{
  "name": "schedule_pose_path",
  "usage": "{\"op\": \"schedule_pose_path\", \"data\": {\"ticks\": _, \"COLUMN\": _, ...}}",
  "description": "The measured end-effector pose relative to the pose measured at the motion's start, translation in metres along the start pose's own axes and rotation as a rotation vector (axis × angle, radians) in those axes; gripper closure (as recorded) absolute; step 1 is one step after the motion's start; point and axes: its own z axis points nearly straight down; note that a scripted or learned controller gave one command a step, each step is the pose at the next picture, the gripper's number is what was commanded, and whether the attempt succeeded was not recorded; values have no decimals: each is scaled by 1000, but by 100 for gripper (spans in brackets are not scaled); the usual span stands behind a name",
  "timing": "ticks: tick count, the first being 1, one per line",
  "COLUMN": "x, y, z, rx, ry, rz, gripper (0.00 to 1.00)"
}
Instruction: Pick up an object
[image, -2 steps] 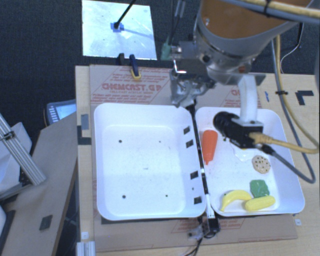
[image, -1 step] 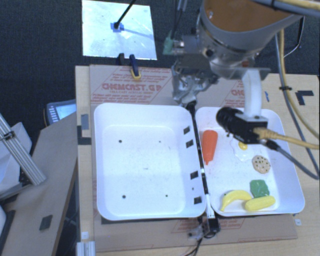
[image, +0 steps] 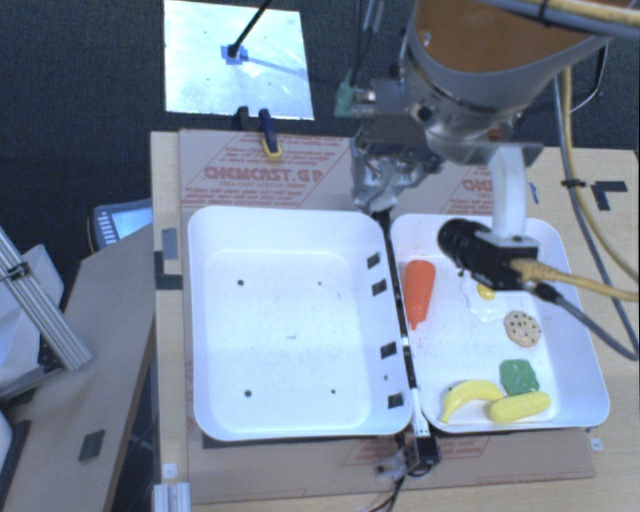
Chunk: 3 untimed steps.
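The gripper hangs over the far end of the seam between the two bins, nothing visibly in it, and I cannot tell whether it is released or clenched. In the right bin, an orange carrot lies near its 5 o'clock. Farther out that way sit a cookie, a green piece and a banana.
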Motion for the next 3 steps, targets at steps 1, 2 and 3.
{"op": "schedule_pose_path", "data": {"ticks": 1, "x": 13, "y": -5, "z": -1, "rx": -1, "ry": 1, "rz": -4, "gripper": 100}}
{"op": "schedule_pose_path", "data": {"ticks": 2, "x": 12, "y": -4, "z": -13, "rx": -4, "ry": 3, "rz": -5, "gripper": 100}}
{"op": "schedule_pose_path", "data": {"ticks": 3, "x": 1, "y": -5, "z": 0, "rx": 0, "ry": 0, "rz": 0, "gripper": 100}}
